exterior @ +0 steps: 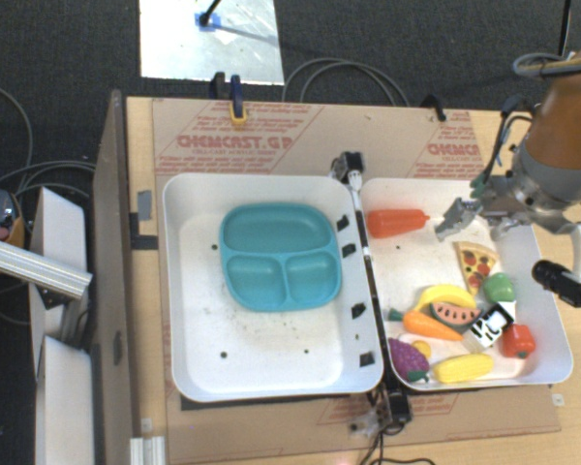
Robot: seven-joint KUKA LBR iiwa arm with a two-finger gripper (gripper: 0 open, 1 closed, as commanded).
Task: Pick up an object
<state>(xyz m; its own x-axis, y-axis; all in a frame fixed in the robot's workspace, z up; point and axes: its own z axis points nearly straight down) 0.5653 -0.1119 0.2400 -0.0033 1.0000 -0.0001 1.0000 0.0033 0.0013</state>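
Orange plastic, carrot-shaped, the toy carrot [397, 222] lies flat at about 11 o'clock in the right bin [562, 361], its tip towards the divider. The gripper [457, 217] hangs just beside the carrot's blunt end, at its 3 o'clock, and nothing sits between the jaws; whether the jaws are parted or closed I cannot tell from this slant. The grey arm [560, 153] with its orange band reaches in from 3 o'clock.

Further contents of the right bin cluster towards 5 o'clock: a pizza slice [475, 261] near the middle, a green pepper [500, 287] just below it, a watermelon slice [452, 313] resting on a banana [436, 297], a second, smaller carrot [428, 325], a black-and-white tag [491, 324], a red tomato [518, 340], a yellow corn cob [463, 367] and purple grapes [409, 356] at the 7 o'clock corner.

In the left bin [189, 356], a teal divided plate [280, 257] lies slightly above centre, its three compartments holding nothing. Both bins rest on the cardboard-covered tabletop [271, 139].
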